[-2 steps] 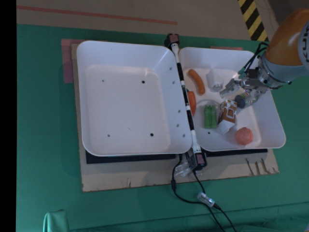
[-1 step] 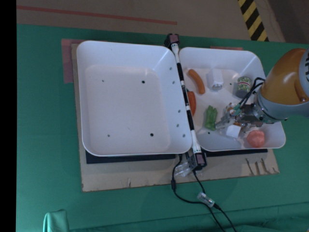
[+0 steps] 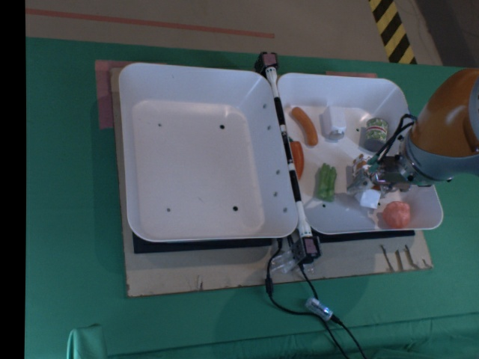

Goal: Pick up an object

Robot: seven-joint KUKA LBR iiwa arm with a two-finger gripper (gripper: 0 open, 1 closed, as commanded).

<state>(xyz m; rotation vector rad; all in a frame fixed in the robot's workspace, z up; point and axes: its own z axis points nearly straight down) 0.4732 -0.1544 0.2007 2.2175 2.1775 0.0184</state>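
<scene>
The jaws (image 3: 368,176) sit low in the right bin (image 3: 352,88), probably going for the small white block (image 3: 370,198) just below them; can't tell if they're apart or together. A green veggie (image 3: 326,182) lies to their left, a pink ball (image 3: 397,214) below-right. Green-covered table (image 3: 67,200), concrete floor (image 3: 224,6) behind.

One fixed camera looks down at a slant from above the bench (image 3: 75,200), far enough to frame both white bins (image 3: 196,152); the arm (image 3: 449,126) enters at three o'clock.
</scene>
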